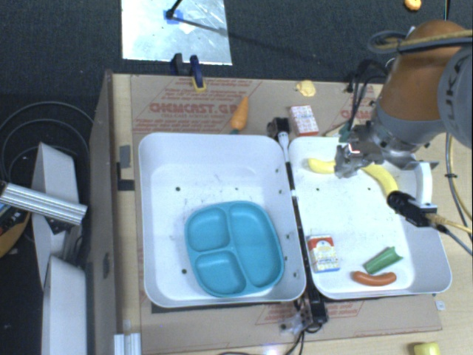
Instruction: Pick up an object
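Finger spacing: cannot tell from this slanted overhead view; the wrist housing covers the tips, so no grasp is recorded. Gripper (346,165) sits low over the far part of the right bin (442,272), the arm reaching in from the right.

Target, by position: a yellow banana (381,179) lying flat on the bin floor. Yellow shows on both sides of the gripper, a longer curved part to the right and a short stub to the left. Unclear whether this is one piece passing under the tool or two pieces. If one, the gripper is over its middle, a sensible place to close, since the curve balances there.

Other candidates in the same bin, all near the front and well apart from the gripper:
- small red-and-white box (323,252)
- green piece (382,258)
- orange sausage (373,277), just beside the green piece

Left bin (148,198) holds a blue divided plate (233,248), too wide and flat for an easy pinch.

Judgement: step in hand is descent or closing on the banana. Lift not yet evident. Risk: smooth rounded skin may slip sideways.
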{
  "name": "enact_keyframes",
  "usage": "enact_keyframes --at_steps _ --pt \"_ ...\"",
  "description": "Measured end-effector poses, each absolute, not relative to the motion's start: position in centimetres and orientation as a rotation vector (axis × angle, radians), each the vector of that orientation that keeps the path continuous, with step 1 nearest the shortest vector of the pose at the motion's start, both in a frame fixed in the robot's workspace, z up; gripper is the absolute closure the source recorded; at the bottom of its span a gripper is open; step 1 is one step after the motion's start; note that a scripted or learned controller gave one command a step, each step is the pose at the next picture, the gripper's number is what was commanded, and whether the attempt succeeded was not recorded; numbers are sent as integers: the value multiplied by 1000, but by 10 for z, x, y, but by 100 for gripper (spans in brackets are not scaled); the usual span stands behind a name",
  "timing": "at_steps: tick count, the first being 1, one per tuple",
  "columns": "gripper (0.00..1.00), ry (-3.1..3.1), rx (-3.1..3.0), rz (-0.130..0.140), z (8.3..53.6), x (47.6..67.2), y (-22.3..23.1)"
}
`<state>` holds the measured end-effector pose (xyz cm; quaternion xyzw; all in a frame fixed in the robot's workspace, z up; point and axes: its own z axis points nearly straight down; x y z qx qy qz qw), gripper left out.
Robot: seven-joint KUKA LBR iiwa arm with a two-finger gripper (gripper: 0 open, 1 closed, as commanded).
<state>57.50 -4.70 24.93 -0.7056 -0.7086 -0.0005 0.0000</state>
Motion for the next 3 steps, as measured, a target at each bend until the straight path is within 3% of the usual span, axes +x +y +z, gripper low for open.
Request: enact_keyframes --at_steps 1,2,3 --pt "100 -2217 -2230 4 239 546 -114" --pt "100 -2232 -2212 -5 238 570 -63" --pt "100 -2232 -2214 -6 264 559 -34"
